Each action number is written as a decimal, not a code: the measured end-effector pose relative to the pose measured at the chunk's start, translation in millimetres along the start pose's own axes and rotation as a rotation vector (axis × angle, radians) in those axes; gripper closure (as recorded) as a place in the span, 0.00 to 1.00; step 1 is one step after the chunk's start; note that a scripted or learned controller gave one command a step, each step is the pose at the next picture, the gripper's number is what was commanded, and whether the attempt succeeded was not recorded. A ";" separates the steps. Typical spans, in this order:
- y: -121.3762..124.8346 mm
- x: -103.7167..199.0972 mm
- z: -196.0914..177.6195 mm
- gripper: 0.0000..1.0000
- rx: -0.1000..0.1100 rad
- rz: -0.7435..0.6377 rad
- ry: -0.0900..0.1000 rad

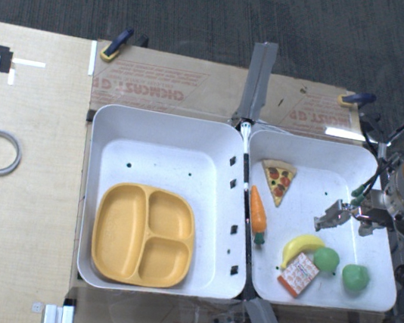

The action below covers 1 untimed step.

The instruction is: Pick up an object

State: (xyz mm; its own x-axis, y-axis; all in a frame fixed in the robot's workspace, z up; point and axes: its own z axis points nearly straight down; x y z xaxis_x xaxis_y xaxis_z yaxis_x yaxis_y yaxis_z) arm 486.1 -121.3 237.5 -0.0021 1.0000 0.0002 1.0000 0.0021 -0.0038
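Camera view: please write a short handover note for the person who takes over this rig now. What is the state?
Gripper: over the right bin, nothing visible between its fingers.
Right bin: pizza slice, carrot, banana, red packet, two green round items.
Left bin: yellow divided plate.
Done: nothing picked yet.
Left: grasp and lift one object; the banana seems nearest.
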 end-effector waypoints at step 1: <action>34.4 -2.1 132.7 0.00 0.000 -0.020 0.000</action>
State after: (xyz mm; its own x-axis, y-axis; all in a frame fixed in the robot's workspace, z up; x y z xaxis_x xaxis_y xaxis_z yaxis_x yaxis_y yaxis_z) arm 520.0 -123.3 104.6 -0.0225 0.9997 0.0007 0.9997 0.0225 -0.0042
